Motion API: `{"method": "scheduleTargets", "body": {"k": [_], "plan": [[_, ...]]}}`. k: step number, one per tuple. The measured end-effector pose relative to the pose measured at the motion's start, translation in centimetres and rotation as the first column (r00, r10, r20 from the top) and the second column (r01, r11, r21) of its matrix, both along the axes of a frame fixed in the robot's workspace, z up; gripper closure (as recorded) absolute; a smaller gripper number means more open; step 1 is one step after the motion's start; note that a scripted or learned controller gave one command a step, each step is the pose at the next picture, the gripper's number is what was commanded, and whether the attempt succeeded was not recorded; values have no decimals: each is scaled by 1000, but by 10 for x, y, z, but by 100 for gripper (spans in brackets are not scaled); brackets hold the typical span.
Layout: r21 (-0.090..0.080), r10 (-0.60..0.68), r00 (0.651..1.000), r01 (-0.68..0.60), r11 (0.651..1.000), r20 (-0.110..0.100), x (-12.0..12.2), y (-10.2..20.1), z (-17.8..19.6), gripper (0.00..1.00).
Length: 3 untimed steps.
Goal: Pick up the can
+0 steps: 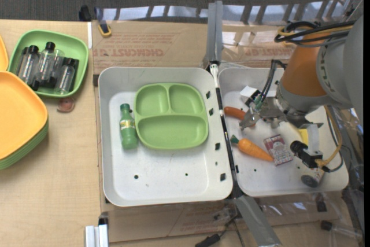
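Note:
In the right bin [324, 182] lies a small pink and white labelled object [276, 149]; it may be the can on its side, but I cannot be sure. My gripper [250, 119] hangs low over the bin's left middle, up and to the left of that object and apart from it. It is right beside an orange carrot [234, 113]. A second carrot [254, 149] lies just left of the pink object. The arm's grey and orange body [312, 81] hides the bin's back right part.
The left bin [115, 176] holds a green divided plate [170, 115] and a green bottle [128, 126]. A white scrap [248, 91] lies at the right bin's back. On the bench to the left are a green tray of vials [49, 63] and orange plates [17, 118].

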<state>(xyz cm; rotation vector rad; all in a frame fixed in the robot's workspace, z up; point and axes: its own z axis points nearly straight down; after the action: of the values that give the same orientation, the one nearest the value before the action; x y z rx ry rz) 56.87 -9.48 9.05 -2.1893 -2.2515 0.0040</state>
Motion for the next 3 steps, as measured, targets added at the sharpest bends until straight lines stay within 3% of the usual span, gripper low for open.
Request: {"method": "scheduleTargets", "body": {"k": [1,2,3], "plan": [[0,-4,1000,4,1000,-1,0,-1,9,100],[-1,-4,1000,4,1000,-1,0,-1,9,0],[1,-12,1000,12,1000,-1,-63,-46,0,0]]}}
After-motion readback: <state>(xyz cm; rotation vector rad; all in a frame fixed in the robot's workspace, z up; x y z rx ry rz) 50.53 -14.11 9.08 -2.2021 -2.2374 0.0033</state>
